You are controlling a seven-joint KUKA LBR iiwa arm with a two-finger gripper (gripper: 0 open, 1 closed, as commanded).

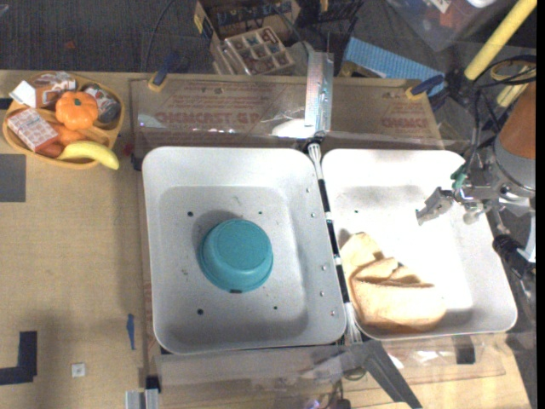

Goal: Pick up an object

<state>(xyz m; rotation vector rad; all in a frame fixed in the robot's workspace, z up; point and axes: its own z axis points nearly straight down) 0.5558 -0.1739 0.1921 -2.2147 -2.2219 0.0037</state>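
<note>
A teal bowl (237,255) lies upside down in the middle of the left bin (170,177). Tan bread-like pieces (387,286) are piled in the near left corner of the right bin (375,170). My gripper (452,205) hangs over the right side of the right bin, up and to the right of the bread pieces. Its two fingers stand spread apart, with nothing between them.
A bowl of toy fruit (64,122) with a banana and an orange pumpkin sits at the bench's far left. Boxes and cables lie beyond the bins. A clear plastic wall (319,100) rises behind the bins.
</note>
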